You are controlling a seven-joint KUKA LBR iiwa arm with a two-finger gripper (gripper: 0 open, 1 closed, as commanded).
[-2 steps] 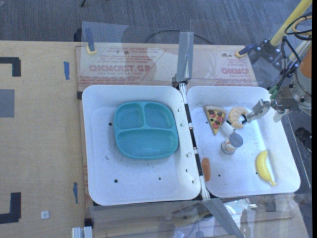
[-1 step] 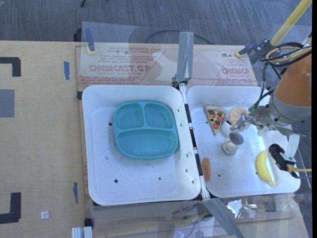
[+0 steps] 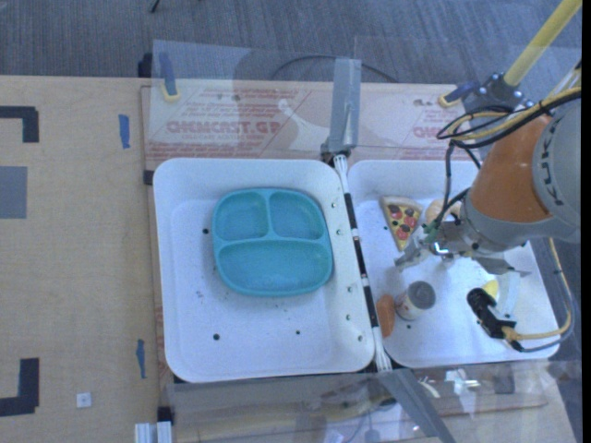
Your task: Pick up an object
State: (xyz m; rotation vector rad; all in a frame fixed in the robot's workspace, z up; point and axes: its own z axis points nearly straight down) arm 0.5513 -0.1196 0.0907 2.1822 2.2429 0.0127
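Observation:
In the right bin (image 3: 443, 344), a toy pizza slice (image 3: 403, 220) lies at the back left. A small cylinder with a grey top (image 3: 418, 298) stands near the bin's middle. An orange piece (image 3: 385, 314) rests against the left wall. My gripper (image 3: 427, 246) hangs low over the bin, just right of the pizza slice and above the cylinder. Nothing shows held in it. A pale yellow object (image 3: 434, 212) peeks out behind the gripper, and another yellow bit (image 3: 490, 289) lies partly hidden under the wrist.
The left bin (image 3: 185, 340) holds a teal divided plate (image 3: 272, 241) at its middle. A ridge (image 3: 355, 266) separates the two bins. The grey and orange arm (image 3: 512, 187) covers the right bin's back right part.

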